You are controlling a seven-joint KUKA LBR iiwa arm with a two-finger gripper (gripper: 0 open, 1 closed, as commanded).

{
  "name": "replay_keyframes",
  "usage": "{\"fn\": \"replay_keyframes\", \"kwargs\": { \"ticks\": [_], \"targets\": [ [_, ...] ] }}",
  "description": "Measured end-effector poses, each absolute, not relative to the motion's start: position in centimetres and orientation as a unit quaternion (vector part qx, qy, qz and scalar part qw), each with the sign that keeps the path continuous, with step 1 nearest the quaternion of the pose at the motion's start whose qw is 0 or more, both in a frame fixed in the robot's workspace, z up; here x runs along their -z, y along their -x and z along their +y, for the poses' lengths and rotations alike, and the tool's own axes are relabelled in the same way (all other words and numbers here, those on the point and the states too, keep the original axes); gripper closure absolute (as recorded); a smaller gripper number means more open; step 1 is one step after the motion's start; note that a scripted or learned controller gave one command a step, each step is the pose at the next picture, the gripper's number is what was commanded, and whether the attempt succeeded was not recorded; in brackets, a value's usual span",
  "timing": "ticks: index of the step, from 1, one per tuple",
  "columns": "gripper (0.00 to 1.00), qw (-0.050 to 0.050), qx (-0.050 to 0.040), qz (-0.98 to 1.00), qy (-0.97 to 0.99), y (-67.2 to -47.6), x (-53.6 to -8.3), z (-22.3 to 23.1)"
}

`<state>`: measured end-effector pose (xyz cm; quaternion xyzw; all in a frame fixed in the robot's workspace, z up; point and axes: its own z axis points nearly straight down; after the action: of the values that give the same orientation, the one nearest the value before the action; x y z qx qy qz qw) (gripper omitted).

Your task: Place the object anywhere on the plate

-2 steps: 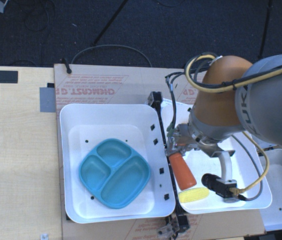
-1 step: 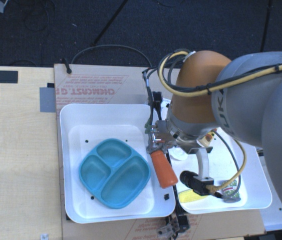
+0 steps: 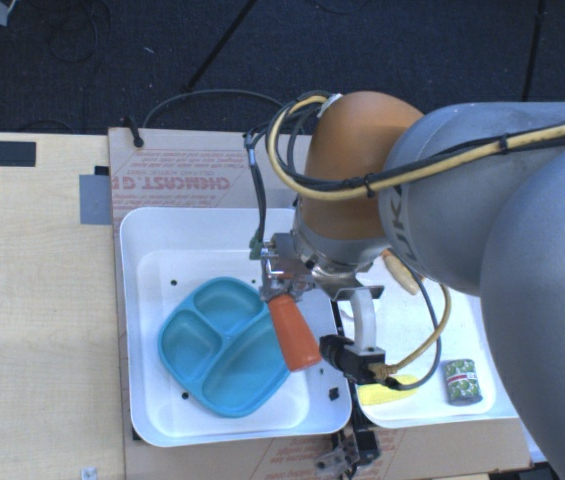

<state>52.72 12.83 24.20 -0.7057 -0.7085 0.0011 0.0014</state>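
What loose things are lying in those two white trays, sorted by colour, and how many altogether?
Blue: 1, the divided plate in the left bin
Orange: 1, the carrot-shaped object at the plate's right edge, under the gripper
Yellow: 1, the flat item in the right bin, partly hidden
Green patterned: 1, the small can-like item
Total: 4

The arm's bulk (image 3: 482, 218) blocked most of the right bin (image 3: 432, 408) and ran off the frame's right side. The claw (image 3: 287, 293) was buried under the wrist, so its grip was anyone's guess.
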Motion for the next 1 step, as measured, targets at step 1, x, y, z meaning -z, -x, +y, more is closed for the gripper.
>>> {"fn": "replay_keyframes", "kwargs": {
  "ticks": [1],
  "targets": [
    [1.00,0.001,-0.0018,-0.708,0.706,-53.90,-21.76,17.21]
  ]
}}
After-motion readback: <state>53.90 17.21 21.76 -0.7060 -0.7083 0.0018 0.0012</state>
